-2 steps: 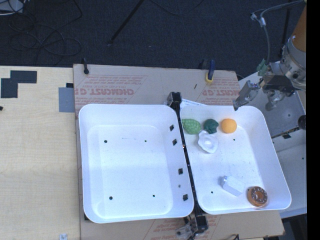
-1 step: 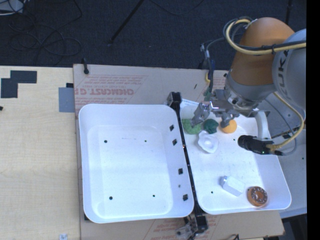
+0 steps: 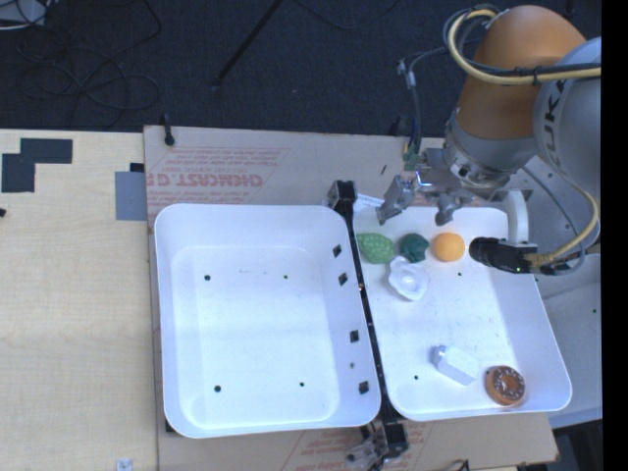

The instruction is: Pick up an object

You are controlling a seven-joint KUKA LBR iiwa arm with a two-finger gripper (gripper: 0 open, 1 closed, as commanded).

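My gripper (image 3: 419, 207) hangs over the far edge of the right bin (image 3: 535, 312), open, with nothing between its fingers. Just in front of it lie a light green lump (image 3: 374, 246), a dark green ball (image 3: 413, 247) and an orange ball (image 3: 448, 247) in a row. A white crumpled piece (image 3: 408, 281) sits a little nearer, below the green ones. At the bin's near right corner rest a white block (image 3: 455, 365) and a brown ring-shaped donut (image 3: 505, 385).
The left bin (image 3: 177, 263) stands beside the right one, joined by a black clipped divider (image 3: 355, 302). A black part (image 3: 500, 253) of the arm juts over the right bin's far right side. Cardboard lies under both bins.
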